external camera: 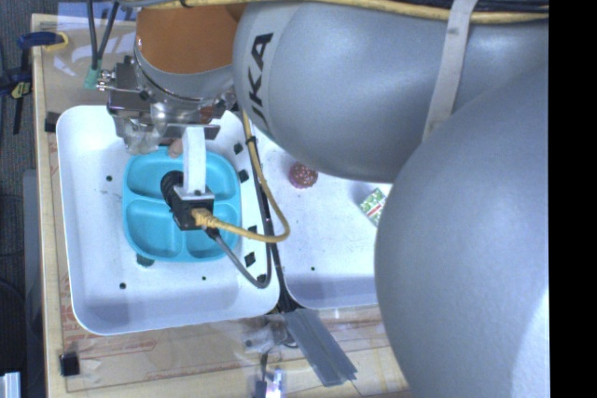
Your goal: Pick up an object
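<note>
Hand (149, 128) above blue tray (149, 221) in left bin (84, 200); finger state indeterminable.
Best lowered squarely onto one tray rim, clear of cable (244, 233), before closing.

Two white bins (93, 294), one blue divided tray (149, 210), one reddish ball (302, 175), one green-and-white packet (373, 203)

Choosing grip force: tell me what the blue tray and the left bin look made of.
Blue tray: likely moulded plastic, smooth and semi-gloss; uniform turquoise colour, rounded compartment ridges with soft highlights.
Left bin: probably thin plastic, possibly enamelled metal; plain white, matte, rounded corners and raised rim. The view cannot settle which.
</note>
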Tool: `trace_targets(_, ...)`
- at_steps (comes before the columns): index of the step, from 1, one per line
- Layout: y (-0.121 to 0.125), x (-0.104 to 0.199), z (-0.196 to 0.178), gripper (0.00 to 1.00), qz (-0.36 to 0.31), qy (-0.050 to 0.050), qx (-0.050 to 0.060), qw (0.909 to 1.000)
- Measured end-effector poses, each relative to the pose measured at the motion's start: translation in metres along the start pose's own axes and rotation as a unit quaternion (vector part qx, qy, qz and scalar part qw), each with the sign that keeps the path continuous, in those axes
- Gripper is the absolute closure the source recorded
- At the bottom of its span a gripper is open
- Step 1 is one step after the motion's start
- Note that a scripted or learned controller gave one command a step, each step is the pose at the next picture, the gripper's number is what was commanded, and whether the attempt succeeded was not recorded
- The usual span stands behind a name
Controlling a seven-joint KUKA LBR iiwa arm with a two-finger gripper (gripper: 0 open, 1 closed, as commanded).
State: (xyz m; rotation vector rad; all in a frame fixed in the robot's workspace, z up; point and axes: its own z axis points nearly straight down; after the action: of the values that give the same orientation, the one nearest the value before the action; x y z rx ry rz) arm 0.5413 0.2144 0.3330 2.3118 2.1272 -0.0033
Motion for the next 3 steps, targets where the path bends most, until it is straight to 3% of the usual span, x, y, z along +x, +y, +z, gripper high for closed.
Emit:
trace_targets(1, 0.0054, -0.0144, 0.0247, 1.0, -0.05, 0.0, 0.002, 0.9987)
trace_targets(2, 0.0098, -0.0118, 0.0337, 1.0, -0.033, -0.001, 0.003, 0.9994)
trace_targets(3, 0.0098, -0.0118, 0.0336, 0.0, -0.033, -0.001, 0.003, 0.9994)
